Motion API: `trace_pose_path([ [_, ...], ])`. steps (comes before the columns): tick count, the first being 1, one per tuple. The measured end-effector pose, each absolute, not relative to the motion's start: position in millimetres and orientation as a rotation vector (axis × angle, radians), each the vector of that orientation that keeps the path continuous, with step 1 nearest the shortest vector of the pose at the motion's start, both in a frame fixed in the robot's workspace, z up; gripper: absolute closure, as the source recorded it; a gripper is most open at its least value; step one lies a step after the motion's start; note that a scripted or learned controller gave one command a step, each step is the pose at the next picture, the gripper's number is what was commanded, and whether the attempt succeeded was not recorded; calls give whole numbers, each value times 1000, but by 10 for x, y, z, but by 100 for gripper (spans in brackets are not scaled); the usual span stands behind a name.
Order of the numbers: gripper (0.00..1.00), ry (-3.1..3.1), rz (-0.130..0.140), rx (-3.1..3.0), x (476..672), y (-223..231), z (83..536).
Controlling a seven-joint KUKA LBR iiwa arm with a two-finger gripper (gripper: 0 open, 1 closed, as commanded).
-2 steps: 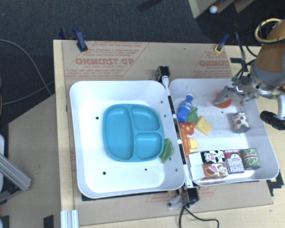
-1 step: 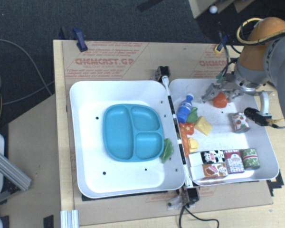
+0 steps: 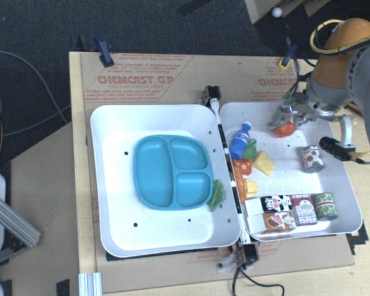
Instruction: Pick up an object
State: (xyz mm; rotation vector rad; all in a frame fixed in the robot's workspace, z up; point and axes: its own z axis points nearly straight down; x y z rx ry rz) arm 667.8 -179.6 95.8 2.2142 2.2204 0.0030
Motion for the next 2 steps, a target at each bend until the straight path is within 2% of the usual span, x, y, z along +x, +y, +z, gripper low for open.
trace_pose_path([
  [1,100,2224,0,2221,6667,-1330,850],
  [2,100,2222,5,2217,6307,-704,2037],
])
